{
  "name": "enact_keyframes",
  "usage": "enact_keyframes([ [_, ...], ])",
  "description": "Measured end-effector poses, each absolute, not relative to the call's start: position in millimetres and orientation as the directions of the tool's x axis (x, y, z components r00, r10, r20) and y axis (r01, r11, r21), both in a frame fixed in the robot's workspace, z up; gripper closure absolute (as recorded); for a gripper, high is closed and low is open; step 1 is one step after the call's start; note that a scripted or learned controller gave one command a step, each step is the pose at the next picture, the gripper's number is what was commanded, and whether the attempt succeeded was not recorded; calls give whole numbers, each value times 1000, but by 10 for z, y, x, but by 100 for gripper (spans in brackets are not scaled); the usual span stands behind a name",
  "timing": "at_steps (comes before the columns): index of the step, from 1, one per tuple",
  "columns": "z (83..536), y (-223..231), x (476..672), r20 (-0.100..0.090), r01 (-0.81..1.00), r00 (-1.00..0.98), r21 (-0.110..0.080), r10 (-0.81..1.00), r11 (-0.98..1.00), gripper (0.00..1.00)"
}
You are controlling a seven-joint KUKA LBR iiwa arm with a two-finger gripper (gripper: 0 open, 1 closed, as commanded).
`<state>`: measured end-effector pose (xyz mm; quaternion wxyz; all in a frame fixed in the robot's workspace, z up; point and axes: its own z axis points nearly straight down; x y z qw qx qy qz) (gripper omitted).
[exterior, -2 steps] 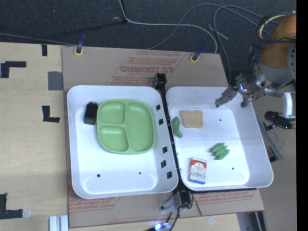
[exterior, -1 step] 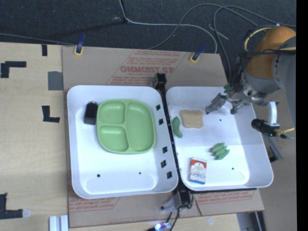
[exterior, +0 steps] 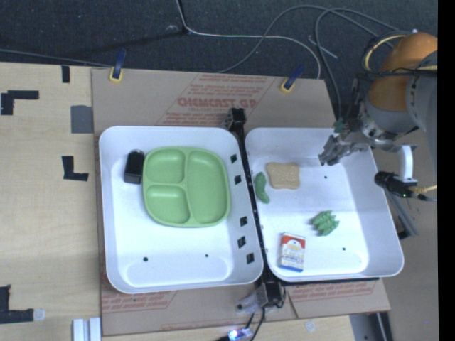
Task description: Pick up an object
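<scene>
The right bin [exterior: 355, 190] holds a tan bread slice [exterior: 284, 175], a green pod-like piece [exterior: 261, 188] against its left wall, a green leafy piece [exterior: 325, 222] and a small red-and-white carton [exterior: 292, 251] near the front. My gripper [exterior: 332, 152] hangs over the bin's far right corner, to the right of the bread and apart from it. Nothing shows between its fingers.
The left bin [exterior: 121, 247] bears a green divided plate [exterior: 187, 186] and a small black block [exterior: 134, 167] left of it. Black clips run along the wall between the bins. Cables [exterior: 298, 27] trail across the dark floor behind the bench.
</scene>
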<state>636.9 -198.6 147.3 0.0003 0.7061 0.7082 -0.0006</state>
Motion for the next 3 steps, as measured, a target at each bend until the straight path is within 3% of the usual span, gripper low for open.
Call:
enact_keyframes([
  [1, 2072, -2034, 6451, -2, 1000, -2, 6, 1000, 2, 100],
  [2, 2101, -2031, 6453, 0, 1000, -1, 0, 1000, 1, 100],
  [3, 2178, -1404, 6409, 2, 1000, -7, 0, 1000, 7, 100],
])
